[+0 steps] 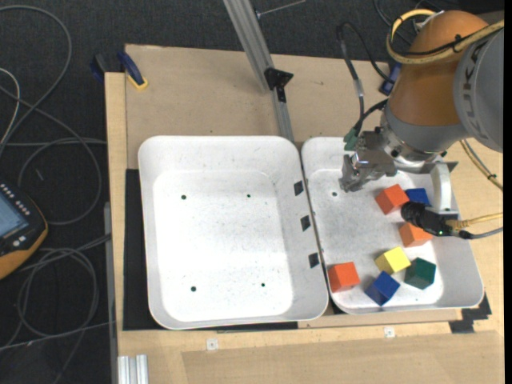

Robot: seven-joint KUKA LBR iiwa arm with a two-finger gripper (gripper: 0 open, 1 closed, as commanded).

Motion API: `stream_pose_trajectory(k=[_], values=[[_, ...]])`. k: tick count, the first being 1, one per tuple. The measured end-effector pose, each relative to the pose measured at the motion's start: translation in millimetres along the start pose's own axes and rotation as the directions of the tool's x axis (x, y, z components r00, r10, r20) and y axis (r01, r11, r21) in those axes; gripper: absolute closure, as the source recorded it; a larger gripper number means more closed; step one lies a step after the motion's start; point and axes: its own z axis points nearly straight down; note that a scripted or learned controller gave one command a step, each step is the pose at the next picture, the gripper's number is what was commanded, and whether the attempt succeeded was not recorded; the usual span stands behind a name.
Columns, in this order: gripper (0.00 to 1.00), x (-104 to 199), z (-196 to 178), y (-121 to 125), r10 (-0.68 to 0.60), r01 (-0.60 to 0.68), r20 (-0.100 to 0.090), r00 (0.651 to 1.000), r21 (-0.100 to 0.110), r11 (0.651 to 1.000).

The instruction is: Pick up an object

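1. The bench point(208, 78) fills most of the frame, a pale wooden top with dark floor and cables to the left of it.
2. The arm point(444, 70) enters from the upper right, its orange band bulking over the far end of the right bin.
3. The left bin point(160, 166) sits centre-left, with nothing but a few dark specks on its floor.
4. The right bin point(320, 154) lies against it on the right and holds all the blocks.
5. The gripper point(354, 181) hangs over the upper left part of the right bin, above bare white floor. Whether its fingers are open or closed cannot be told from this angle; nothing shows between them.
6. The blocks, any of which would serve the task, cluster in the right and lower part of the right bin:
   - an orange block point(391, 198) just right of the gripper, with a blue block point(417, 196) beside it;
   - another orange one point(414, 233) below those;
   - a yellow block point(393, 260), a green block point(420, 273) and a dark blue block point(383, 287) crowded together near the lower right;
   - a lone orange-red block point(345, 275) at the lower left of the bin.
7. Risks, as I judge them: dropping straight down from here would likely close on empty floor, since no block lies under the gripper. Going for the crowded trio could nudge neighbours aside or pinch two at once. The block near the bin's wall could leave one finger no room.
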Motion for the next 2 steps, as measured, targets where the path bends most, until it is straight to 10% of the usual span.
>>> stream_pose_trajectory(k=[2], values=[[1.00, 114, 8, 41, 0.000, 0.000, 0.001, 1.000, 0.000, 1.000]])
